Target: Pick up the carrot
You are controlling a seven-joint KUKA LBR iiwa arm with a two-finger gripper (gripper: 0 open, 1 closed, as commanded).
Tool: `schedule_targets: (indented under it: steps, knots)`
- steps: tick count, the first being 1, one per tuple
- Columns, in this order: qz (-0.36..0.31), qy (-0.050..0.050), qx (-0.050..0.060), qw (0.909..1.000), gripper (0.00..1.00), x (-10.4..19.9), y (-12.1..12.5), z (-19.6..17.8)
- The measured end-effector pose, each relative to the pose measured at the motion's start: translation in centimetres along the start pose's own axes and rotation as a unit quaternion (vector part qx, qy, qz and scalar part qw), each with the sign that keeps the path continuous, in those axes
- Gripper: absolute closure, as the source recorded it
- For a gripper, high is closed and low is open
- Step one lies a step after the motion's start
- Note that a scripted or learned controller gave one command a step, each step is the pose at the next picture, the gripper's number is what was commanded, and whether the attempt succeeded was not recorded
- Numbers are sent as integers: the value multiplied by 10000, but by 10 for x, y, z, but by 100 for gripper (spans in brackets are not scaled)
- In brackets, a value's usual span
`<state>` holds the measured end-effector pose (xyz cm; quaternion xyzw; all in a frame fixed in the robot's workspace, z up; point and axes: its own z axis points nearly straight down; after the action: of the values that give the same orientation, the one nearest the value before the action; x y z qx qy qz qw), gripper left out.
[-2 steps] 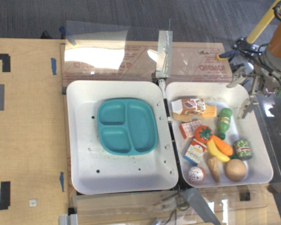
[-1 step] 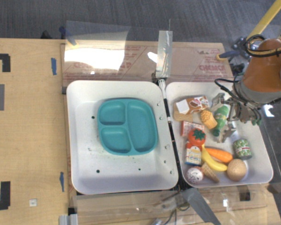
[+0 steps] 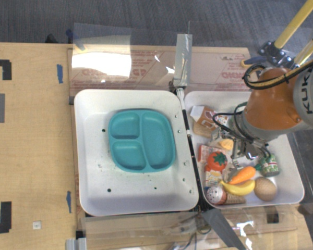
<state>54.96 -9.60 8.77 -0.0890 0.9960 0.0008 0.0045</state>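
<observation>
The orange carrot point(image 3: 243, 174) lies in the right bin point(image 3: 295, 184), near its front, resting against a yellow banana point(image 3: 237, 187). My gripper point(image 3: 250, 154) hangs under the orange wrist band, just behind and above the carrot. The wrist hides the bin's middle. Nothing is seen lifted off the pile.
Around the carrot sit a red tomato point(image 3: 217, 161), a brown potato-like ball point(image 3: 266, 188), a green item point(image 3: 269, 166), a small round can point(image 3: 215, 194) and food packets point(image 3: 202, 120). The left bin point(image 3: 94, 191) holds a teal divided plate point(image 3: 142, 139).
</observation>
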Motion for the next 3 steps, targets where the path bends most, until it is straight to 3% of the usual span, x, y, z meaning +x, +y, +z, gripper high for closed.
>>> schedule_targets:
  steps: [1,2,3]
  knots:
    - [3,-81,27,10000,100,-5,-1,-15]
    - [1526,-16,21,9883,100,3,1,-4]
    - [1530,11,16,9882,0,5,2,-1]
